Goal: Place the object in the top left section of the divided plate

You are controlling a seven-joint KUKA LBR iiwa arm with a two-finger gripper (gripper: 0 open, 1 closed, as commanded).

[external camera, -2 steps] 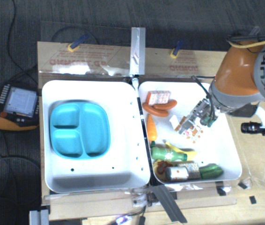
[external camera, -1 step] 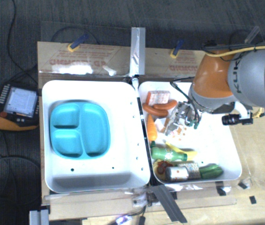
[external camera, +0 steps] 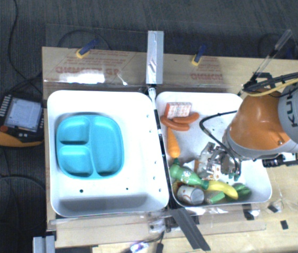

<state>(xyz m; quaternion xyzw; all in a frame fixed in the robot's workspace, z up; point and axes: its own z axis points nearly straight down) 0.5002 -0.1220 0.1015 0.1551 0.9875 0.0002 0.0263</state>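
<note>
Orange band on your arm hides part of the right bin. Your hand hangs over the banana; its grip I cannot tell. Divided plate sits in the left bin.

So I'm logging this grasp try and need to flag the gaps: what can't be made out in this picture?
- Gripper, camera view: the arm's orange band and wrist overhang it, so its hold on anything can't be judged.
- Right bin floor under the arm: covered by the arm.
- Can: partly under the green bottle; label too small.
- Divided plate: blurred, surface detail lost.
</note>
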